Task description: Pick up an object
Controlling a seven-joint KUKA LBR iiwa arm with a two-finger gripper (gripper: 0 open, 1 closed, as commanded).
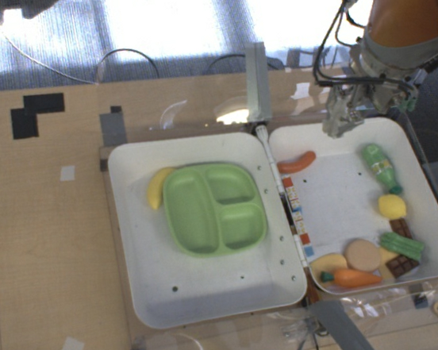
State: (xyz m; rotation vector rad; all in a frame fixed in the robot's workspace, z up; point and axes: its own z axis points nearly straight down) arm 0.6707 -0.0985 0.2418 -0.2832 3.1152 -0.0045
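My gripper (343, 123) hangs over the far edge of the right bin (334, 195), above its back wall, with nothing visibly in it. A red sausage (296, 162) lies just left of and nearer than it. A green bottle (379, 165) lies to its right along the bin's right side, with a yellow lemon (392, 206) below that. At the bin's near edge a carrot (356, 277), a round tan biscuit (363, 255), a green pod (402, 244) and brown chocolate pieces (401, 266) are heaped together.
The left bin (162, 290) holds a green divided plate (212, 209) with a banana (157, 188) at its left rim. A grey divider (285, 201) runs between the bins. A grey post (256, 85) stands behind them.
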